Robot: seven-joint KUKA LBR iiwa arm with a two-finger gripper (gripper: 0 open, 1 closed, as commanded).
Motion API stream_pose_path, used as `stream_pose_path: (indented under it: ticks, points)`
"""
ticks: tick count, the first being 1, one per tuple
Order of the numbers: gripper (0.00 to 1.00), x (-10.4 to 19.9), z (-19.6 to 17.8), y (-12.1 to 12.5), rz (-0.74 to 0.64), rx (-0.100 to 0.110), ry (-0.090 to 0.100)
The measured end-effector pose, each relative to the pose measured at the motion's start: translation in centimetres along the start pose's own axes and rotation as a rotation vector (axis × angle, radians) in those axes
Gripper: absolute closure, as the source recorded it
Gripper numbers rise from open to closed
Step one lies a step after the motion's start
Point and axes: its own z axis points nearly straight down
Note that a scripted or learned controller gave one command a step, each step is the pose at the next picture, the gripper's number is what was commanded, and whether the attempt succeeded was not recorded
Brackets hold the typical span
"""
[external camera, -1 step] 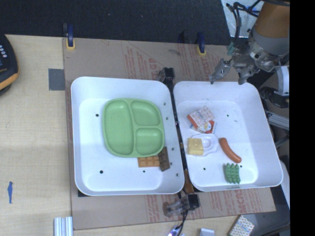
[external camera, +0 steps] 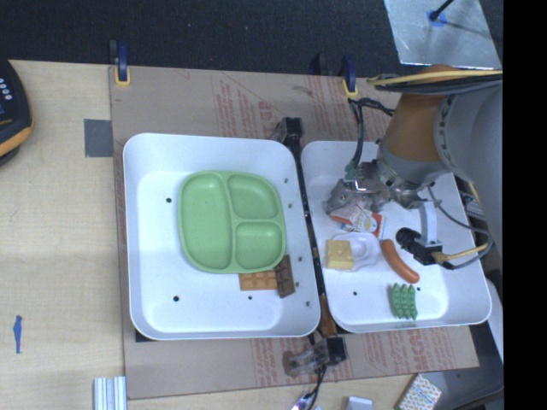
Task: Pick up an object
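Note:
The right bin (external camera: 444, 310) holds several small objects: a yellow block (external camera: 340, 254), a red-orange sausage (external camera: 400, 261), a green ridged piece (external camera: 402, 301) and a red and white wrapper-like item (external camera: 361, 222). My gripper (external camera: 349, 196) reaches down into the upper left part of that bin, right above the wrapper-like item. The grey arm with its orange band (external camera: 419, 126) comes in from the right and hides the back of the bin. The left bin (external camera: 149, 306) holds a green divided plate (external camera: 231, 220), with an orange brick (external camera: 256, 282) and a brown brick (external camera: 284, 276) at its lower edge.
A black cable and connector (external camera: 419, 244) hang over the right bin next to the sausage. Blue clamps (external camera: 120, 62) hold the cardboard sheet under the bins. A black and orange device (external camera: 10, 109) lies at the far left edge.

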Motion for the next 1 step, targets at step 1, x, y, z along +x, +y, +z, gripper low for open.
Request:
stream_pose_path:
  ticks: [1]
  points:
    - [0.00, -0.37, -0.45, -1.37, 0.001, -0.008, -0.002]
